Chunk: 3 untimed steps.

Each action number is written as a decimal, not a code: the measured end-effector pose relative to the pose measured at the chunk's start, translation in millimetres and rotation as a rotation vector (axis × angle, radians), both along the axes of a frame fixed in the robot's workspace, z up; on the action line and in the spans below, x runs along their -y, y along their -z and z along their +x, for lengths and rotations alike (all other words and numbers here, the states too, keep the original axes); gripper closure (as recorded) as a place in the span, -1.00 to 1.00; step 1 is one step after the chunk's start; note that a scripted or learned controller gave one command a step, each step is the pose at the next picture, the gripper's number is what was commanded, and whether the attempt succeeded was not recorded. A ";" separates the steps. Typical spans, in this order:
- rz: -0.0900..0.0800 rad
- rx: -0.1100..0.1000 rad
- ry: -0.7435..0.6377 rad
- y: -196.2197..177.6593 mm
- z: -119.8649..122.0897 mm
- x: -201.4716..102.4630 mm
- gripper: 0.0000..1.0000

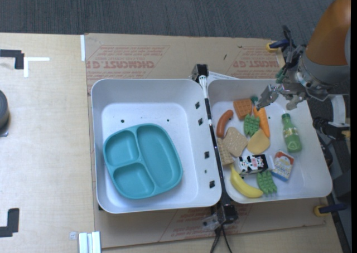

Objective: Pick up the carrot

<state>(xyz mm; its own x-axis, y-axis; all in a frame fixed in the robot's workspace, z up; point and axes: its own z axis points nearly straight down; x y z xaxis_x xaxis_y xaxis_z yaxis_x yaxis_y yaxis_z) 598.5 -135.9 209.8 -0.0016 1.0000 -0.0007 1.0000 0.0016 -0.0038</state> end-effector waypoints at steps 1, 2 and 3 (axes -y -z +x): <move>0.000 0.003 -0.044 113.0 0.4 -15.9 -1.00; 0.040 -0.058 0.082 114.4 51.8 17.5 -1.00; 0.022 -0.053 0.072 107.8 51.1 21.0 1.00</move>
<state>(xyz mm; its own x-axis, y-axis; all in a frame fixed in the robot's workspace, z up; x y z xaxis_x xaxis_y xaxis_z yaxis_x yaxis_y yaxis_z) 649.6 -157.0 102.0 0.0708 0.9973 0.0198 0.9959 -0.0696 -0.0579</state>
